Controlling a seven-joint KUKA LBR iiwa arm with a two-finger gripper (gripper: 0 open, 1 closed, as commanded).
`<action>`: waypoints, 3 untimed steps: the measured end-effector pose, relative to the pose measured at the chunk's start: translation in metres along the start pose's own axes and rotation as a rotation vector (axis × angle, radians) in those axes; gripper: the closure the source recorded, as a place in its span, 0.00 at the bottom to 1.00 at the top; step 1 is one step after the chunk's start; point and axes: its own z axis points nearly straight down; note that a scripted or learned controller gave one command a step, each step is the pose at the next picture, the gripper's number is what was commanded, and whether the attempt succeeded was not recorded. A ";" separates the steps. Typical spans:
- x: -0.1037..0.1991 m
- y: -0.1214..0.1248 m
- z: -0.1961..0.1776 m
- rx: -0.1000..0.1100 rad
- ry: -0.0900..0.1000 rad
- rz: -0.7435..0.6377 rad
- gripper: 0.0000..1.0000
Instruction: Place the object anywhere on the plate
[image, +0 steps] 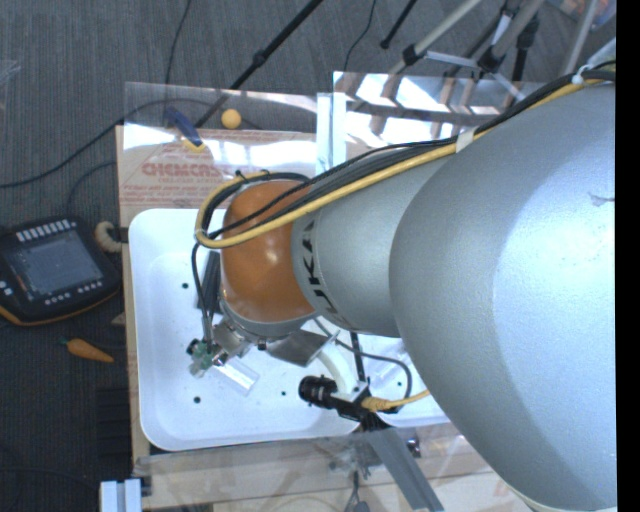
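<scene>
Over the left bin hangs the tool — well inside its rim.

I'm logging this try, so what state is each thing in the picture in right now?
Grey arm with orange band: reaching in low over the left bin, covering most of the right one.
Claw: down near the bin floor; held object can't be made out.
Shallow white left bin: flat on the bench.
Black handheld controller: lying on the floor, screen up.

the grey arm fills the right side, covering most of the white bin; bare bin floor stays open along its left.
</scene>
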 end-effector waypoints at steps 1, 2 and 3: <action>0.006 0.006 -0.132 -0.004 -0.004 -0.011 1.00; 0.005 0.004 -0.053 -0.001 -0.001 -0.401 1.00; 0.013 0.011 -0.175 -0.006 -0.006 -0.945 1.00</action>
